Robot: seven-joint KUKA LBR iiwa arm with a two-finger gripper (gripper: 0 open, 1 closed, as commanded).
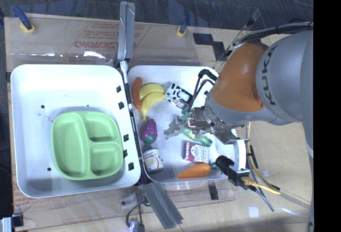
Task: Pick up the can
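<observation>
The can (152, 160) is small, with a white and orange label, and stands in the front left corner of the right bin (160, 72). My gripper (177, 127) hangs over the middle of that bin, up and to the right of the can and apart from it. It hovers just right of the purple grapes (149, 131) and above a green item (198, 137). Nothing shows held in it.
In the right bin there are also a yellow banana (149, 96), an orange piece (137, 92), a black-and-white pack (177, 95), a pink carton (195, 152) and a carrot (194, 171). The left bin (32, 82) holds a green divided tray (88, 145). A metal divider (126, 34) stands between the bins.
</observation>
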